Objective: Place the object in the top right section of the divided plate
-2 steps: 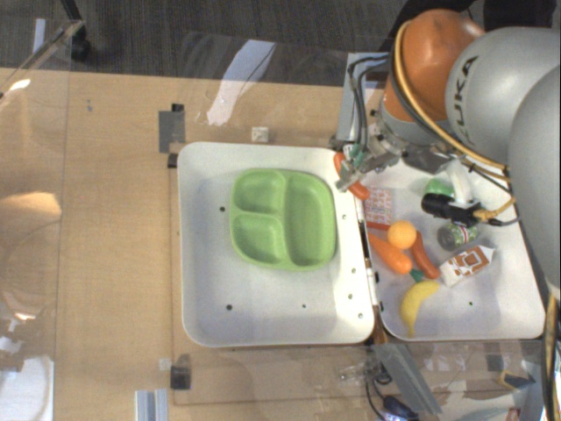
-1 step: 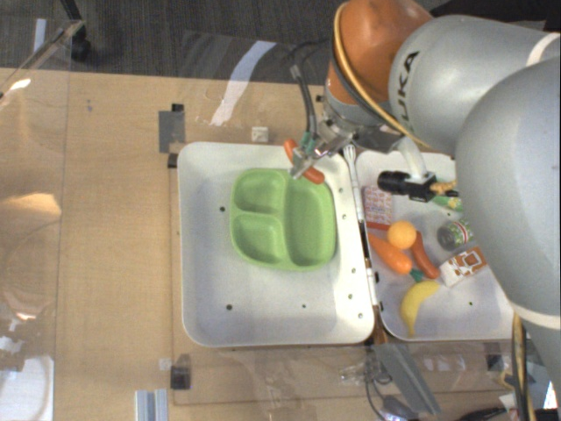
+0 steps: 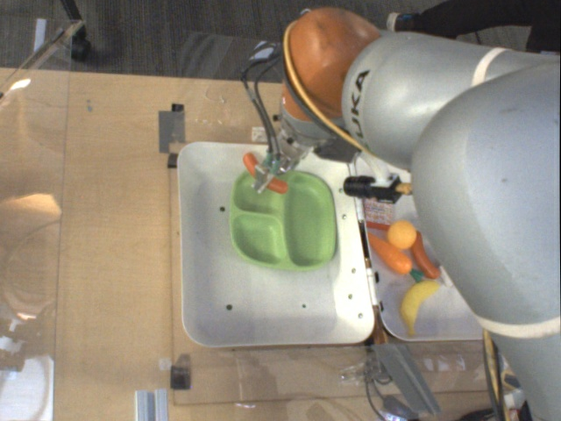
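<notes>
A green divided plate lies in the left white bin, with one long section on its right and two smaller ones on its left. A small orange-red stick-shaped object hangs slanted over the plate's far rim, above the far left section. My gripper reaches down from the grey arm with the orange band and is shut on this object. The object's two ends stick out on either side of the fingers.
The right bin holds an orange ball, a carrot, a red sausage-like piece and a yellow banana. The big arm covers much of that bin. A black clamp stands at the left bin's far corner.
</notes>
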Motion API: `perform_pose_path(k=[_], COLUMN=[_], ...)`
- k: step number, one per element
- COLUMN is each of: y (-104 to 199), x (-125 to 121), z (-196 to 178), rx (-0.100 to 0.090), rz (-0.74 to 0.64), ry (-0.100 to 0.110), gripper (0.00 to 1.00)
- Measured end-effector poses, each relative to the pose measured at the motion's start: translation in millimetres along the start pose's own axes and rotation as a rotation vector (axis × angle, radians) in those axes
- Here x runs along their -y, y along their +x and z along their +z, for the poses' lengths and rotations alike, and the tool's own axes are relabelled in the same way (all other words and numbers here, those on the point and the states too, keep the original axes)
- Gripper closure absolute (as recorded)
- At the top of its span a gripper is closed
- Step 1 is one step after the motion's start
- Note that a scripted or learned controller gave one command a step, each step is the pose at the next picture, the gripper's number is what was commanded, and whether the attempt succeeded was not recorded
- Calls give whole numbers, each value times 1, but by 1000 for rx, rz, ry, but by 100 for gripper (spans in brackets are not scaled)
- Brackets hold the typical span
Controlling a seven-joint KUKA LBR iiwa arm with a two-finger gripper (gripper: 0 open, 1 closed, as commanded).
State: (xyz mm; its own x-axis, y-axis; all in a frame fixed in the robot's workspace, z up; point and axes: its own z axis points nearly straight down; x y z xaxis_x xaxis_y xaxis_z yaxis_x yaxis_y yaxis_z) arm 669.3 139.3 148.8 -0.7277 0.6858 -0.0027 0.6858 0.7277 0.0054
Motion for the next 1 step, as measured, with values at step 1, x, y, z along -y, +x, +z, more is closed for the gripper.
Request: perform_pose_path(k=[1], y=[0], x=[0], z=[0], rx=[0], rz=[0], ry=[0], gripper=[0])
